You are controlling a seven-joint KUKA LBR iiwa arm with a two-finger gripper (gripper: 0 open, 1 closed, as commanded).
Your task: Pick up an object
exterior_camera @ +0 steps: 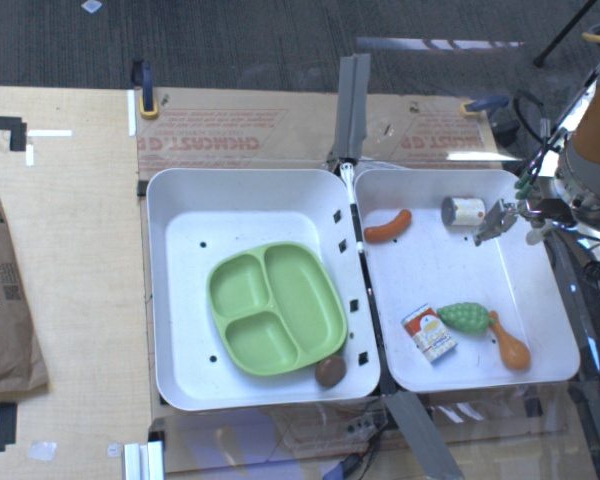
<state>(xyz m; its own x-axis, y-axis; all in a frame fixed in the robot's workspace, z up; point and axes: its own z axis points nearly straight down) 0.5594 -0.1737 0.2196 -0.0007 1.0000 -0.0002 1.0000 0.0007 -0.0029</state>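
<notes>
- My gripper [498,220] hangs over the right bin [540,298], near its 2 o'clock corner, with nothing between the fingers; how far apart they stand I cannot tell.
- Step in hand, as I judge it: approach. No pick has been made, and every object lies on a bin floor.
- Nearest candidate: small metal can [464,210], on its side, just beside my gripper at its 10 o'clock, close to the far wall.
- Other contents of the right bin: orange sausage [387,226] at 11 o'clock; small snack box [429,333], green knobbly toy [463,316] and orange pear-shaped toy [508,346] clustered towards 5 o'clock.
- Left bin [175,268]: green divided plate [277,308] at centre, brown round object [330,371] touching its 5 o'clock rim.
- Next move, judged: shift slightly towards 10 o'clock, centre over the can, align fingers across its short axis, descend. It may roll; the wall behind crowds the approach.
</notes>
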